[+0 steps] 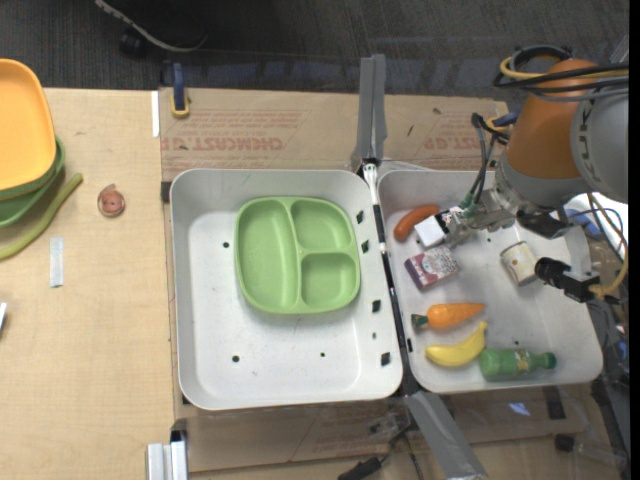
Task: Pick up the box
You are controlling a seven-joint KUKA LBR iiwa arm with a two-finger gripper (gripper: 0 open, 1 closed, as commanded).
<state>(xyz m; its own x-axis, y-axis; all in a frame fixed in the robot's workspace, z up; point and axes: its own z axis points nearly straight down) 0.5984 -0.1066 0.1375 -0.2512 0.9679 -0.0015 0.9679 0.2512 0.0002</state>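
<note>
Hovering just above the small patterned box (432,266), the gripper (452,223) sits beside a hot dog (414,220). Its opening cannot be judged. Closing here risks catching the hot dog instead.

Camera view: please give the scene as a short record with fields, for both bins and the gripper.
left bin: holds a green plate with three compartments
right bin: box, hot dog, carrot, banana, green bottle, small cup
gripper: above the bin's far left corner, just beyond the box
gripper fingers: cannot tell
box: lies flat in the bin
</note>
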